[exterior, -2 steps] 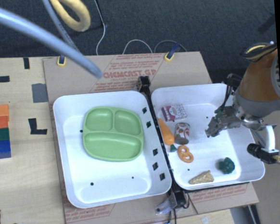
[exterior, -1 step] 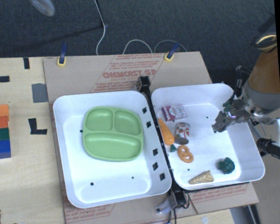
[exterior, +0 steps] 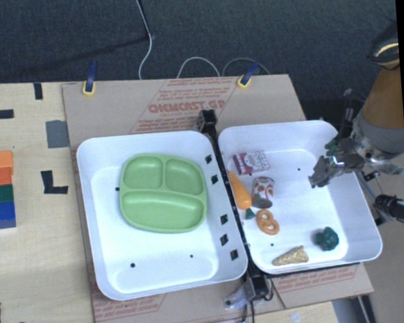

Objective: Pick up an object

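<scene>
1. Now the tool (exterior: 321,174) hangs over the right bin (exterior: 293,130), close to its right wall and about halfway between that bin's far and near edges. Whether it is released or clenched I cannot tell, since it reads as one dark shape from above; nothing shows in it.
2. Candidates all lie in that bin: a carrot (exterior: 240,191) along the left wall, a red-and-white packet (exterior: 250,162) behind it, a small can (exterior: 263,191) beside it, a pretzel (exterior: 267,222) nearer the front, a tan wedge (exterior: 291,256) at the front edge and a teal lump (exterior: 326,239) in the front right corner.
3. The teal lump is the nearest, lying from the tool towards the bin's front edge, with bare bin floor between them. It looks compact, with no clear long axis.
4. The carrot's long axis runs front to back, parallel to the divider.
5. The left bin (exterior: 105,262) carries a green tray (exterior: 164,193), well apart from the tool.
</scene>
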You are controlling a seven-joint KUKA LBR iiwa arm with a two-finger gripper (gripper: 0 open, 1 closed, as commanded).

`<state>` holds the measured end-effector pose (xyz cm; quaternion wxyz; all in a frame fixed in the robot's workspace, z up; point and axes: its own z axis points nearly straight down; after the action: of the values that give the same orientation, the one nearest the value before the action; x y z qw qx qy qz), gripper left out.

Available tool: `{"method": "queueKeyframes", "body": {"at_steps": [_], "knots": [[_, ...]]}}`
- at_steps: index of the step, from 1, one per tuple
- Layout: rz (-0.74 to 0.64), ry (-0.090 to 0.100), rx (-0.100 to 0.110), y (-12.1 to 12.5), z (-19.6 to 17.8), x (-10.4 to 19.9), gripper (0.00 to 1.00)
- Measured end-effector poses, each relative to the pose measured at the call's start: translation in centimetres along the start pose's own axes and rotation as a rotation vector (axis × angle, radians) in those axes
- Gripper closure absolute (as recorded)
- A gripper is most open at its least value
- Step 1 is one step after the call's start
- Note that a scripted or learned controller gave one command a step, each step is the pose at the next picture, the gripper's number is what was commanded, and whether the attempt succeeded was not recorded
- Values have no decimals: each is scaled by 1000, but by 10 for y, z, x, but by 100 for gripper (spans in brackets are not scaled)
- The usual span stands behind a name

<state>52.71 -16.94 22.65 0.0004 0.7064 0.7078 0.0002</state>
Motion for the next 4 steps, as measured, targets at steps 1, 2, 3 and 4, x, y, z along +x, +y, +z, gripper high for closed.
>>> {"method": "queueKeyframes", "body": {"at_steps": [1,2,3,4], "knots": [[-2,0,2,19,10,53,100],[-5,2,2,38,19,109,100],[-4,1,3,49,23,155,100],[-5,1,2,66,24,211,100]]}}
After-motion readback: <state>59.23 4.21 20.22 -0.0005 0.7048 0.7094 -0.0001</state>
